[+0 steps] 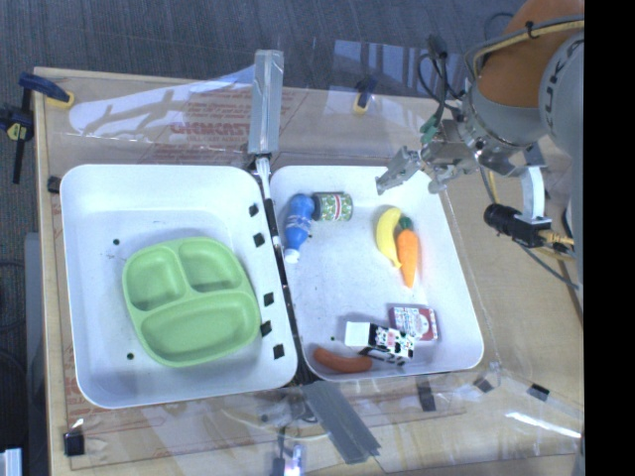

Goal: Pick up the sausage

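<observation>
**Hand above the far edge of the right bin, sausage at the near edge**

The hand [409,170] hangs over the far right corner of the right bin [462,276], and its two fingers are spread apart with nothing between them. Behind it, the grey arm with the orange band [526,43] comes in from the right side.

The sausage [341,360] lies flat on the floor of the right bin, close to the near wall and near the divider between the two bins. It is well apart from the hand. Just beside its right end there is a small black-and-white carton [382,338], and next to that a small red box [413,321].

In the middle of the same bin a banana [385,231] and a carrot [408,253] lie side by side and touch each other. At the far left of this bin a blue bottle [297,222] lies on its side, and a small green can [333,206] lies beside it.

The left bin [89,196] holds a green divided plate [190,300] with three compartments. Both bins stand on the desk [516,365].
</observation>
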Robot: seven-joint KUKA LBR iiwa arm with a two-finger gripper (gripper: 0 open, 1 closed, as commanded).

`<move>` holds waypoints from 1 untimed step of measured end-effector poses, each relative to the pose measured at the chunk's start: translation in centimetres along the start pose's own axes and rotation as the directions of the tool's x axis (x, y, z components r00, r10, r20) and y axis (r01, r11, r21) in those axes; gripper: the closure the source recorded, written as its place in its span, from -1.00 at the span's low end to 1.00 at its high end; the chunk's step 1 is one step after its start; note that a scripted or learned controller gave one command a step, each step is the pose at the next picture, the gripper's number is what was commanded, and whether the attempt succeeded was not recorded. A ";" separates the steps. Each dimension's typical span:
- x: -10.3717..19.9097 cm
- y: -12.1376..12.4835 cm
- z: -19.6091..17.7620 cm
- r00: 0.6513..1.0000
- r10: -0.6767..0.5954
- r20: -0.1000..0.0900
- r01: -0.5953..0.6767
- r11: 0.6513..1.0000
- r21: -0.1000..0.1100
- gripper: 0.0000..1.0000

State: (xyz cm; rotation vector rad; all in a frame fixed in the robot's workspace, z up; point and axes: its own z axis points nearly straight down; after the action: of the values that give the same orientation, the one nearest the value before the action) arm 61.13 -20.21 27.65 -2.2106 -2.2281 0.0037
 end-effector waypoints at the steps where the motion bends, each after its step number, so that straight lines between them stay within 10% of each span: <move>1: -0.7 -2.0 18.5 0.996 0.088 0.000 -0.088 0.996 -0.001 -1.00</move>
State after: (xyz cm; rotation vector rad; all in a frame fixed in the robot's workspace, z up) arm 59.10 -20.90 9.14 -2.3073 -2.1290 0.0032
